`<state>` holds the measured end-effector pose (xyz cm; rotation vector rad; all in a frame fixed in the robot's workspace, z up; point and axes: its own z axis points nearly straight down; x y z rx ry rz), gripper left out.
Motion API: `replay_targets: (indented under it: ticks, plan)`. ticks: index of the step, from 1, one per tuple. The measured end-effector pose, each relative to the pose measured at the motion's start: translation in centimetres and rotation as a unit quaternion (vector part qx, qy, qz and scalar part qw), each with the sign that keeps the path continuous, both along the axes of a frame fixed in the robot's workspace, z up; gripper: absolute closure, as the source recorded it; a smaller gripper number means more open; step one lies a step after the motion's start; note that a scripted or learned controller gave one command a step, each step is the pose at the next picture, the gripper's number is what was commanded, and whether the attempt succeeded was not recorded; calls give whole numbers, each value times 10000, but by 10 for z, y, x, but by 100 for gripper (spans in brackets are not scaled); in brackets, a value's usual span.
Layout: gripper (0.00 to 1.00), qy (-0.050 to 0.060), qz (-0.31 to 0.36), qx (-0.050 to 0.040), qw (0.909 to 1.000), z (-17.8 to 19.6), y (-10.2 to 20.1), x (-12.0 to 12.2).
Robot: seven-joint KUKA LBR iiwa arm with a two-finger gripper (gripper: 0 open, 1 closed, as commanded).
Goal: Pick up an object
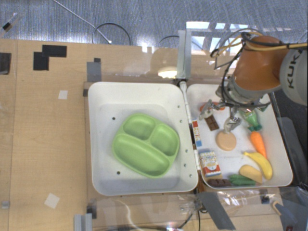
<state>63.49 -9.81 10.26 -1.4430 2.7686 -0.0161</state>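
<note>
Task not yet accomplished: the claw [222,115], fingers spread apart and clasping nothing, hangs at the right of the frame in the right-hand white bin [287,167], just above the round tan biscuit-like disc [226,141], which lies ungrasped on the bin floor.

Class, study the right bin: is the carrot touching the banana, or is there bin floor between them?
Apart. The camera view shows a strip of white floor between the carrot's lower tip and the banana's upper end.
</note>
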Motion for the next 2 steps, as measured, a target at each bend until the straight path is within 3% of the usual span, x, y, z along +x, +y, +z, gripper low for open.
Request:
replay_targets:
  ticks: [1, 2]
  plan:
    - [0, 50, -645, 22, 9979, -14, 6, 8]
    - [0, 46, -1168, 4, 9931, -12, -59, -52]
